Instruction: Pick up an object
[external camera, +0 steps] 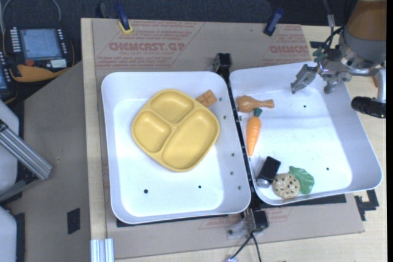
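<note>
My gripper (315, 84) hangs over the back right part of the right bin (344, 132), open, with nothing between its fingers. Well to its left lie a toy chicken drumstick (253, 103) and an orange carrot (253, 132) along the bin's left side. At the bin's front sit a black block (269, 167), a cookie (284, 184) and a green leafy piece (303, 178). All of these lie apart from the gripper.
The left bin (172, 193) holds a yellow three-part plate (175, 129) with a small orange-brown block (207, 98) at its back right rim. A black divider (236, 132) runs between the bins. A handheld pendant (37, 49) lies off the bench at the left.
</note>
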Controlling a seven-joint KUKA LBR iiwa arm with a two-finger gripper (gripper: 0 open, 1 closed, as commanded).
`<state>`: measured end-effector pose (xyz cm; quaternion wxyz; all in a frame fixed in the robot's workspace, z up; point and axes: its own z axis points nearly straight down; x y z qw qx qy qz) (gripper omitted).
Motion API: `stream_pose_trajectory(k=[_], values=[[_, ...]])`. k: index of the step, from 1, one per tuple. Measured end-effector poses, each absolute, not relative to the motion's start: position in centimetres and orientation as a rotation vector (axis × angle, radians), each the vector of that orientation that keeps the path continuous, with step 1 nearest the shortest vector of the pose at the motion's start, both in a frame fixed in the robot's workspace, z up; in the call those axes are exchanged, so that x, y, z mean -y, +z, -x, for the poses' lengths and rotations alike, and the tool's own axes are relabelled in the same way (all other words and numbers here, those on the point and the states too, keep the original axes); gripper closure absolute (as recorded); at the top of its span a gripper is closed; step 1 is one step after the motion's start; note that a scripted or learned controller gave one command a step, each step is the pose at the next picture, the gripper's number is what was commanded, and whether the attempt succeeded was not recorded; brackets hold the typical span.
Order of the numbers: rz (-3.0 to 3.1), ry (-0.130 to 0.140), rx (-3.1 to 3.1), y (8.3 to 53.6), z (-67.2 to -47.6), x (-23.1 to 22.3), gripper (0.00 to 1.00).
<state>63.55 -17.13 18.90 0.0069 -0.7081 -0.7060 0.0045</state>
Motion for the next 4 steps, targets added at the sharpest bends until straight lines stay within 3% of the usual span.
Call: stream_pose_trajectory(k=[1, 3, 4], values=[[2.220, 0.001, 2.221, 19.8, -63.9, 17.1, 0.00], [2.228, -0.004, 2.229, 9.3, -64.5, 17.7, 0.00], [2.232, -0.016, 2.236, 10.7, -64.8, 17.6, 1.00]])
